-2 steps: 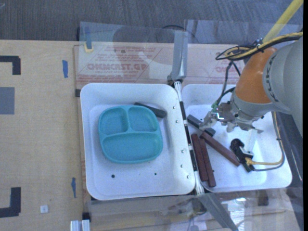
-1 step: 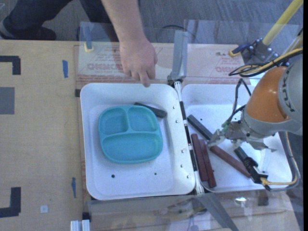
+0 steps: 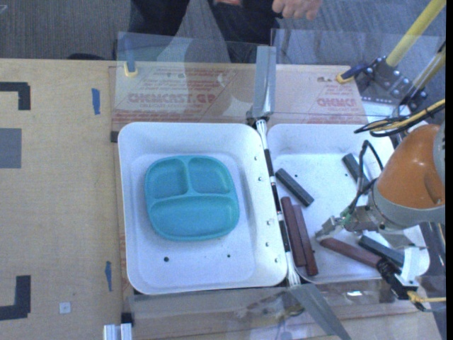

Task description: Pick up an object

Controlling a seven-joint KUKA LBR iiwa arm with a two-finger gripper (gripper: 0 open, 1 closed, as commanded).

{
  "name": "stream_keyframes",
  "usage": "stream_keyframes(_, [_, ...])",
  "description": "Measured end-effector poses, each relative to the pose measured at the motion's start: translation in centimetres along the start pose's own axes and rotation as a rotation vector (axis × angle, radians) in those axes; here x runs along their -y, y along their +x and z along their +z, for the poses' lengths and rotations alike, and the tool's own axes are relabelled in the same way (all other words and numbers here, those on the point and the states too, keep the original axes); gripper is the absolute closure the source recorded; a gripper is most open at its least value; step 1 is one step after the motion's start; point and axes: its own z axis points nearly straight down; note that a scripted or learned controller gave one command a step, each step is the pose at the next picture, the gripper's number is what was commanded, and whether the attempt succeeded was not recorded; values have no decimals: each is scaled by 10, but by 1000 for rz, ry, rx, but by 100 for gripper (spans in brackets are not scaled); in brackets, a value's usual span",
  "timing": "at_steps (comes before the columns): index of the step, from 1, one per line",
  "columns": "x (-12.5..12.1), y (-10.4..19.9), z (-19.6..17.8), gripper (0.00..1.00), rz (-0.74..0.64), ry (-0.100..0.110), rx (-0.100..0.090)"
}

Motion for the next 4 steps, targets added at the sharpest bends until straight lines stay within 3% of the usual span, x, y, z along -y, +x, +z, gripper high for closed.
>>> stream_keyframes(1, [0, 1, 0, 0, -29, -2, 3])
stream_keyframes(2, [-2, 1, -11, 100, -29, -6, 2])
stream_keyframes(3, [-51, 64, -96, 100, -346, 6, 0])
stream_keyframes(4, [-51, 64, -96, 0, -346, 6, 0])
